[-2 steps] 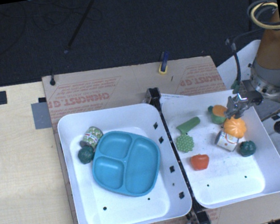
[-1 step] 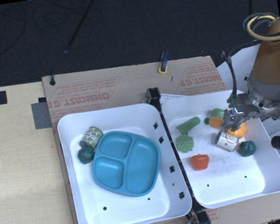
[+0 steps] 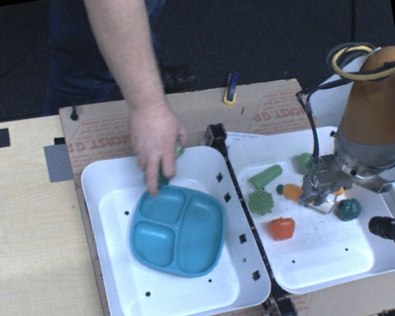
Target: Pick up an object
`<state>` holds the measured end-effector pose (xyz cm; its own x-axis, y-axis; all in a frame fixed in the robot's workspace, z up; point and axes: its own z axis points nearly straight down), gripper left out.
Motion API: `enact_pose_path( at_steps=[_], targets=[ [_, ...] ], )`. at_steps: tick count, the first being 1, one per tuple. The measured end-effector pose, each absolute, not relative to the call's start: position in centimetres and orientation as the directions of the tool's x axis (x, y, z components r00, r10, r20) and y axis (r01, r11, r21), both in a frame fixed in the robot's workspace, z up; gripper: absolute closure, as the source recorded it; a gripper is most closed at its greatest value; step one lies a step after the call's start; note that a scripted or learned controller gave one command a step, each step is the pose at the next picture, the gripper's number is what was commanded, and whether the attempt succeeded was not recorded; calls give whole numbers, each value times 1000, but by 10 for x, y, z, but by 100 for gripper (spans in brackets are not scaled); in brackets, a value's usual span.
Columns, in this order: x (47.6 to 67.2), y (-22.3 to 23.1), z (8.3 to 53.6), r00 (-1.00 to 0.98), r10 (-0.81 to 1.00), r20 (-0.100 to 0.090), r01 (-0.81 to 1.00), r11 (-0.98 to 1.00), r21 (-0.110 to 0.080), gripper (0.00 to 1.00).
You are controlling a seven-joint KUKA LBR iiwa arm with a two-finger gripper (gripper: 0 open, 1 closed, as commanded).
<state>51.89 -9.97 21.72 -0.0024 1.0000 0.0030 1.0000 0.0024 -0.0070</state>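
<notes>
Object for pickup: we judge none secured yet. The gripper (image 3: 322,193) sits low in the right bin (image 3: 329,274), and we cannot tell its state. Just beside it lie an orange piece (image 3: 291,192) to its left and a dark green ball (image 3: 348,209) to its right; a red tomato-like toy (image 3: 282,228) lies nearer us. We judge the next move calls for centring over one item. A green cylinder (image 3: 266,176) and bumpy green ball (image 3: 260,202) lie further left. In the left bin (image 3: 124,301), a person's hand (image 3: 156,144) touches a blue divided plate (image 3: 179,231).

Left bin (image 3: 123,293) holds a divided plate (image 3: 179,233), a person's hand (image 3: 156,142) at its 11 o'clock. Right bin (image 3: 327,263) holds toys, the end effector (image 3: 322,193) among them.
</notes>
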Motion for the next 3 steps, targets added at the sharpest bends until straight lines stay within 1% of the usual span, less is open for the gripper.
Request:
enact_pose_path(
  at_steps=[1, 2, 3],
  targets=[
    [502, -71, 234, -3, 1000, 3, 1000, 3, -4, 100],
    [489, -67, 218, 3, 1000, 1, 1000, -3, -6, 100],
    [499, -60, 225, -2, 1000, 1, 1000, 2, -4, 100]
  ],
)
